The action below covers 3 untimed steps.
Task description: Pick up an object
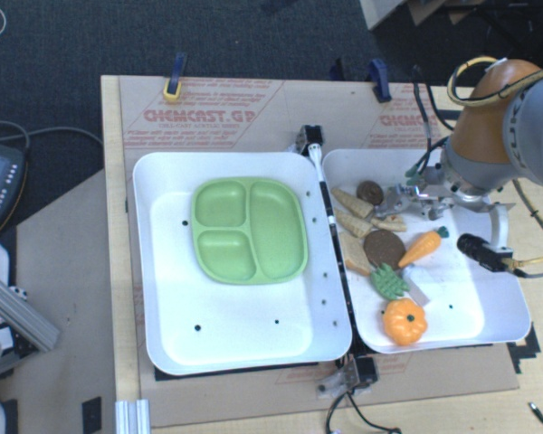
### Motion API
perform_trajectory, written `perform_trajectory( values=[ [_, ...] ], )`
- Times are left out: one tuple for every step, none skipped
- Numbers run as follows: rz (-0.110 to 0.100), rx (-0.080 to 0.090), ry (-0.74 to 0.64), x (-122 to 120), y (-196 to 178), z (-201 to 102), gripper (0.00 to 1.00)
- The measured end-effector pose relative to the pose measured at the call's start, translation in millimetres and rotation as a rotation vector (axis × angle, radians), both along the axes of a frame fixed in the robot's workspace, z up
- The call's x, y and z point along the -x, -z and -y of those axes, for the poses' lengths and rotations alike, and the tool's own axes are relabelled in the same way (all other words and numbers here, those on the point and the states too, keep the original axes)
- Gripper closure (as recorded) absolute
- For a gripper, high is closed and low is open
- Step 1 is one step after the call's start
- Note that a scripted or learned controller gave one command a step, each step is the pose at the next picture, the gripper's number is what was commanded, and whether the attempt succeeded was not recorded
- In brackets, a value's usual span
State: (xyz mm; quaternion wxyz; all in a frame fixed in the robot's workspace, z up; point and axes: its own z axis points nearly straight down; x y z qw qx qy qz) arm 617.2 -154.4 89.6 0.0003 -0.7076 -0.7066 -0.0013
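Low over the right bin (502,328), the end effector (423,201) hovers near the toy carrot (420,248); whether it grips anything is unclear. A green divided plate (250,230) fills the left bin (163,315).

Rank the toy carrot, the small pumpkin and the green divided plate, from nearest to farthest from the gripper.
From the gripper:
1. Toy carrot, just below it in the right bin.
2. Small pumpkin, at the right bin's near edge.
3. Green divided plate, in the left bin.

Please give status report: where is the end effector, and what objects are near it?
End effector low over right bin, finger state unclear. Nothing seen held. Carrot, brown disc, pumpkin crowded close below it. Green tray alone in left bin.
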Motion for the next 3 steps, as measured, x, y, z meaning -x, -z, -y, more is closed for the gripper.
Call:
perform_trajectory(
  values=[
    [0.011, 0.001, -0.001, -3, -16, 0, 1.00],
    [0.006, 0.005, -0.003, -11, -62, -1, 1.00],
    [0.008, 0.005, -0.003, -12, -127, 0, 1.00]
  ],
)
